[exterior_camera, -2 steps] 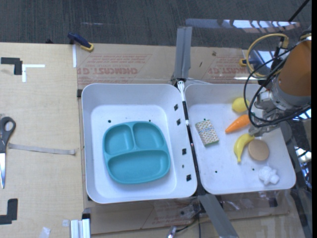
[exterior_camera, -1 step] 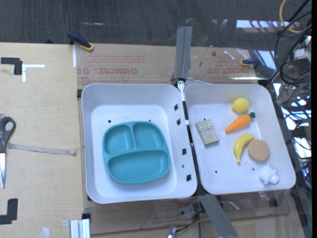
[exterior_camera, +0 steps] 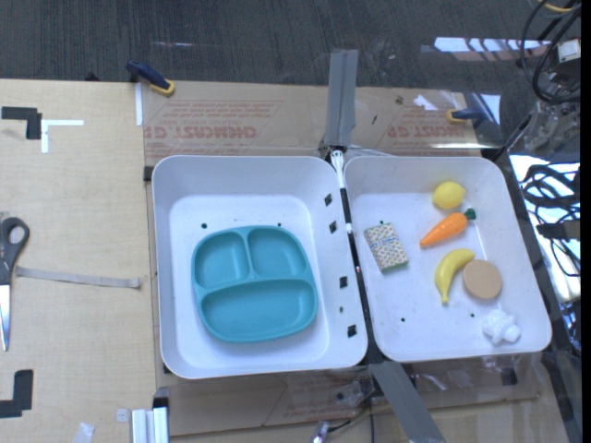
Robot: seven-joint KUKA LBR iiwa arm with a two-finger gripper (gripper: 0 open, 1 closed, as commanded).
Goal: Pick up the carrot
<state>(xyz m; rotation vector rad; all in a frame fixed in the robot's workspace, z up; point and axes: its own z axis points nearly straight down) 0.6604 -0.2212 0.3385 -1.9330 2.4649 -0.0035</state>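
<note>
carrot pick: approach not started, target sits free in the right bin

near to far in the right bin (exterior_camera: 517, 247): white crumpled lump (exterior_camera: 500, 326) by the near right corner. next up, tan disc (exterior_camera: 482, 280) touching the banana (exterior_camera: 451, 271). sponge block (exterior_camera: 386, 246) closer to the left wall, well apart from the rest. carrot (exterior_camera: 445, 229) is mid-bin toward the far right, lying tilted, green tip pointing at the far right corner. lemon (exterior_camera: 449, 195) just beyond it, near but looks apart.

left bin (exterior_camera: 166, 247) carries the teal divided plate (exterior_camera: 254, 282), irrelevant here.

gripper: no arm over the bins, so cannot tell if the claw is apart or together.

advice: come straight down on the carrot's thick middle, close across its short axis. banana top sits just beside the orange end and lemon by the green end, so stay centred.
</note>
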